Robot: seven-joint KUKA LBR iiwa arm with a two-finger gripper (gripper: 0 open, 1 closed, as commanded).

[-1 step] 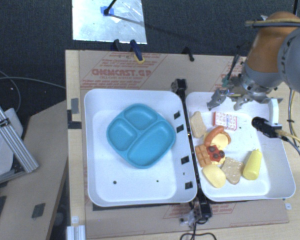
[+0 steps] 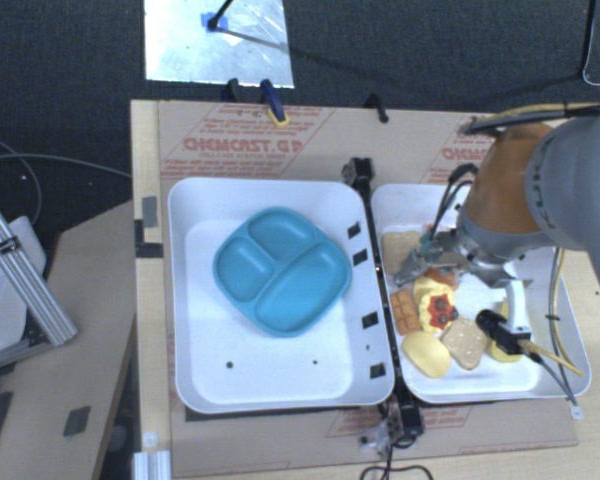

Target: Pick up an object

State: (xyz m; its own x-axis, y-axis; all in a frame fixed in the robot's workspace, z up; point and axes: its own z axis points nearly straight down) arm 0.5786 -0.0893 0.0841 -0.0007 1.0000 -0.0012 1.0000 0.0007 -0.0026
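So the arm (image 2: 540, 183) is reaching in from the right and the gripper (image 2: 427, 264) is down in the right bin (image 2: 570, 368), hanging over the pile of toy food near that bin's left wall. Can't tell what the gripper is doing, spread or pinched, since the wrist blocks most of it and the tips blur into the clutter.

The stuff to pick sits bunched along the right bin's left side and near edge: a waffle (image 2: 406, 310) against the left wall, a yellow-and-red piece (image 2: 437, 303) just beside it, a yellow lump (image 2: 426, 353) at the near-left corner, and a cracker (image 2: 466, 342) touching that lump. My guess is the gripper is lined up for the yellow-and-red piece or something just behind it, since that's right below it.

Left bin (image 2: 200, 368) holds a blue divided plate (image 2: 281, 270) around its middle, well apart from the action.

Crowding is the risk here: everything's touching, so a grab could easily nudge a neighbour instead.
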